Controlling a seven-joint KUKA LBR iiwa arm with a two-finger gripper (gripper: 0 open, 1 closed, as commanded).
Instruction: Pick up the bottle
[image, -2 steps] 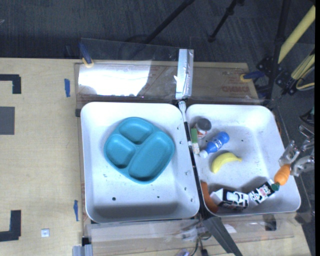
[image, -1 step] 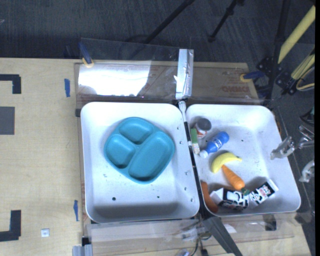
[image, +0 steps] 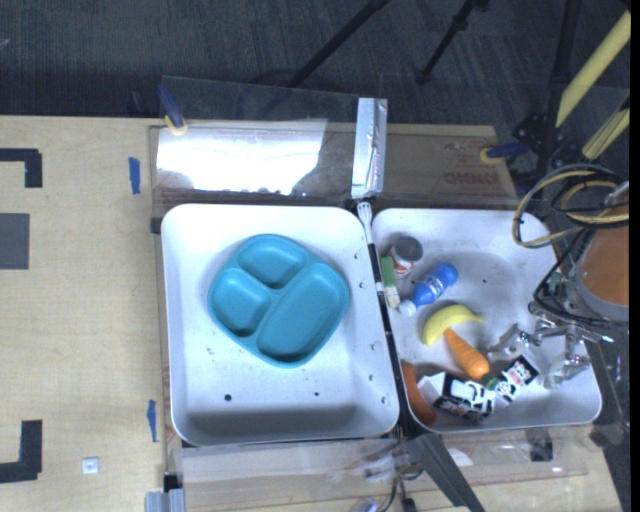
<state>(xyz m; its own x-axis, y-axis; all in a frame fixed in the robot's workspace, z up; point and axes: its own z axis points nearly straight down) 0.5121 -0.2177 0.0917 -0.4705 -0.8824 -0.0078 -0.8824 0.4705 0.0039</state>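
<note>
Bottle (image: 431, 286): blue, white-capped, lying tilted in the right bin; end effector (image: 545, 350) released nearby.

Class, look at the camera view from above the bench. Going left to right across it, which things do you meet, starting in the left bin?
Blue divided plate → blue bottle → yellow banana → orange carrot → gripper, by the right bin's right side.

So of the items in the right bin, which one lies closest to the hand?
The black-and-white box, right beside the hand at the bin's right side. The carrot, banana and blue bottle all lie farther left.
</note>
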